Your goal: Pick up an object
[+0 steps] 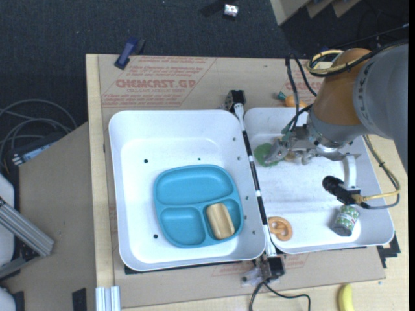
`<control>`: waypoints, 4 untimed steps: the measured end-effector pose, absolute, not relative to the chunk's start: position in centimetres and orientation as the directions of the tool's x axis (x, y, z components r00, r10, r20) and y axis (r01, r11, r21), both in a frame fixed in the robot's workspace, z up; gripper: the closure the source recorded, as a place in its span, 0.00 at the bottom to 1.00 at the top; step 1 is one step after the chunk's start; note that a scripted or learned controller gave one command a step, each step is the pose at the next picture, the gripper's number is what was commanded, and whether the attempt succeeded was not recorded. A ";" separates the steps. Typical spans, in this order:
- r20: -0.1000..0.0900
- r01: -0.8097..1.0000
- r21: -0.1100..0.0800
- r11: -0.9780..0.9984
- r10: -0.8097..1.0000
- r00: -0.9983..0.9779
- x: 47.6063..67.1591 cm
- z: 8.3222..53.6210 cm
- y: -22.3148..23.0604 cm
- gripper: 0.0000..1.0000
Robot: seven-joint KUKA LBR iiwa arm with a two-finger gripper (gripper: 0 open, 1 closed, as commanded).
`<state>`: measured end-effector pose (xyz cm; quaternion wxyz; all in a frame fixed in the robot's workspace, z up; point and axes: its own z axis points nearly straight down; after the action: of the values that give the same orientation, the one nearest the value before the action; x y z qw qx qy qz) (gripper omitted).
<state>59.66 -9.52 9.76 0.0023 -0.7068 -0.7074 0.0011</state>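
**Gripper low in right bin**

The gripper [280, 149] is seen at the right bin's [305, 233] far left corner, against a green object [263, 153]; finger spacing cannot be told. A pretzel [280, 227] lies at the near left corner.

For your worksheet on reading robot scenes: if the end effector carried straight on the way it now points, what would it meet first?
The end effector points toward the view's left, with the green object right at its tip, so probably that first. Depth is unclear; it might pass above.
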 end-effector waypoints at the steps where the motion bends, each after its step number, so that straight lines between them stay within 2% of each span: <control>1: -0.002 1.000 0.005 0.000 1.000 0.000 63.5 8.7 -12.3 0.00; 2: -0.003 1.000 0.010 0.001 1.000 -0.001 63.7 9.8 -12.2 1.00; 3: 0.001 1.000 -0.002 -0.001 1.000 0.001 58.8 10.3 -12.6 1.00; 4: 0.001 1.000 0.003 0.002 1.000 -0.002 63.3 18.6 -7.2 1.00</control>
<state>63.26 -7.20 18.58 -0.0008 -0.7066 -0.7076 -0.0012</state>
